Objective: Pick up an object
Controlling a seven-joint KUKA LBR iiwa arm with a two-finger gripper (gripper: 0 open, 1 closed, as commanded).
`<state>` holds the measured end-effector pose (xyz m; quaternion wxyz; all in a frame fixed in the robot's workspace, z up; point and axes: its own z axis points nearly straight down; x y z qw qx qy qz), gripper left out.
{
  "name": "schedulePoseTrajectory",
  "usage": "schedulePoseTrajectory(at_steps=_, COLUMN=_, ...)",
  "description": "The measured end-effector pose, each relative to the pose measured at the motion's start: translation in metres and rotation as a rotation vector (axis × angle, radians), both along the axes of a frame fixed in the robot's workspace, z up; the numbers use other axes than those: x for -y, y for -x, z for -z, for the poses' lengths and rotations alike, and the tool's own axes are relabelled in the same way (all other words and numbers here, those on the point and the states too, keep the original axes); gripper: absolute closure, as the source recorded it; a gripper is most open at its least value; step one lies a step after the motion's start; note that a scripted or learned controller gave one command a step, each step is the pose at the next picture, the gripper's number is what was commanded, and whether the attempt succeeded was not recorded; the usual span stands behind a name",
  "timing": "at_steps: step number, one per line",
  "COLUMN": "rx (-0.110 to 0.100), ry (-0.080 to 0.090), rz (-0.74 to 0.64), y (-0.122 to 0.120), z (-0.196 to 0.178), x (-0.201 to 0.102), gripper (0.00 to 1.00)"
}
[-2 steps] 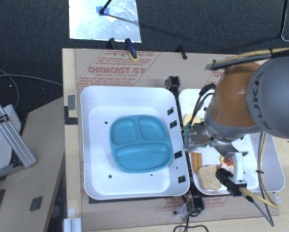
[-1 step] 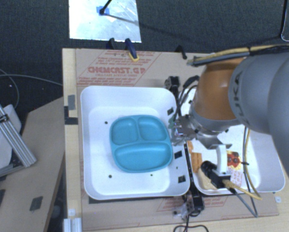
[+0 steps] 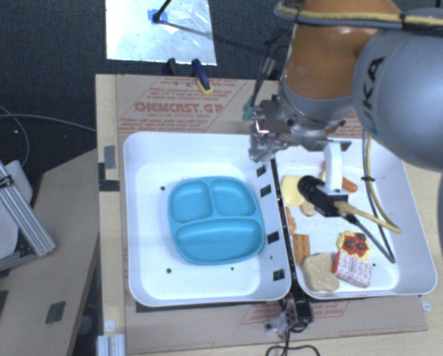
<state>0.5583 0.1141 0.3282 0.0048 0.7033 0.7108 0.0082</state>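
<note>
- The brown cardboard sheet (image 3: pixel 178 102) under the two bins carries red print along its far edge; the large word reads roughly "CHEMCAST GP", with smaller red lines above it too small to read.
- More red print runs along the sheet's near edge below the bins, too small and partly hidden to read.
- The grey arm (image 3: pixel 399 80) bears dark letters "KA" on its casing, the visible end of a longer mark cut off by the curve.
</note>
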Motion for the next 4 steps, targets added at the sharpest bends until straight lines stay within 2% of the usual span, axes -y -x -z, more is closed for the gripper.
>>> schedulePoseTrajectory(at_steps=1, rx=-0.032, ry=0.007, rz=0.012, y=0.054, z=0.116, x=0.022, gripper=1.00)
schedulePoseTrajectory(at_steps=2, rx=-0.009, ry=0.000, rz=0.002, y=0.056, z=0.020, x=-0.026, gripper=1.00)
schedulePoseTrajectory(at_steps=3, rx=-0.021, ry=0.005, rz=0.010, y=0.072, z=0.060, x=-0.009, gripper=1.00)
schedulePoseTrajectory(at_steps=4, rx=-0.015, ry=0.004, rz=0.005, y=0.071, z=0.048, x=-0.009, gripper=1.00)
